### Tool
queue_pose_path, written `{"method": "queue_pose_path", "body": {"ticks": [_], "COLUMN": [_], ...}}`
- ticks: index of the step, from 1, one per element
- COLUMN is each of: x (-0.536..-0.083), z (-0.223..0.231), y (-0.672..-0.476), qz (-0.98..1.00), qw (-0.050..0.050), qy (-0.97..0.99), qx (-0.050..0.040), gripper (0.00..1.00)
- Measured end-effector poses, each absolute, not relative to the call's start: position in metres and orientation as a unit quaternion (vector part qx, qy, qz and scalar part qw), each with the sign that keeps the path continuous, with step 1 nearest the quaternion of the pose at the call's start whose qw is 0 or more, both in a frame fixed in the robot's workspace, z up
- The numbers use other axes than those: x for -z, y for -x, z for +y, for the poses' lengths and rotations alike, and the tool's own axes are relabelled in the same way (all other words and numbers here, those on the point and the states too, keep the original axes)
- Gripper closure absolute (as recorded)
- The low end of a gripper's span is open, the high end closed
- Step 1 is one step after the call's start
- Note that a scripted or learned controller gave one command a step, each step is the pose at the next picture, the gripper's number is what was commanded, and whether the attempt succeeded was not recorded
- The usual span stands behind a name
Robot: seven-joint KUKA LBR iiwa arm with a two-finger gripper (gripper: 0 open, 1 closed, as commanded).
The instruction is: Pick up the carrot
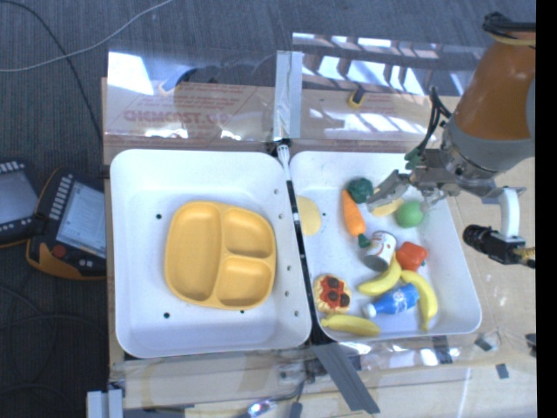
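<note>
The jaws (389,192) are seen spread apart with nothing between them, hung low over the right bin (466,294). The carrot (352,213) lies just to the camera's left of them, its long axis running up and down the bin, beside the dark green vegetable (359,187). A short leftward shift is judged necessary.

Bright even light, window glare on clear panels (365,68) behind bins, soft shadows, perhaps slightly soft focus

One carrot (352,213), three bananas (381,280), one yellow tray (220,254), two bins (139,233)
</note>
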State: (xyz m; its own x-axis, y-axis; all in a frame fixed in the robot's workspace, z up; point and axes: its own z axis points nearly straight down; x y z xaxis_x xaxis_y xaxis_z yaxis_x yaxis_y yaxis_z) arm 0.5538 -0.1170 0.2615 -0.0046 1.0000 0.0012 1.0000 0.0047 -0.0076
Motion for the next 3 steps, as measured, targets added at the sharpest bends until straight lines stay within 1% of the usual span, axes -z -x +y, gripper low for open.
{"method": "queue_pose_path", "body": {"ticks": [1, 2, 3], "x": [-0.089, -0.095, -0.090], "z": [-0.103, -0.103, -0.110], "y": [-0.558, -0.559, -0.649], "qz": [-0.801, -0.801, -0.779], "qw": [-0.003, -0.001, -0.006], "qy": [0.598, 0.599, 0.626], "qx": [0.0026, 0.0043, 0.0036], "gripper": [0.00, 1.00, 1.00]}}
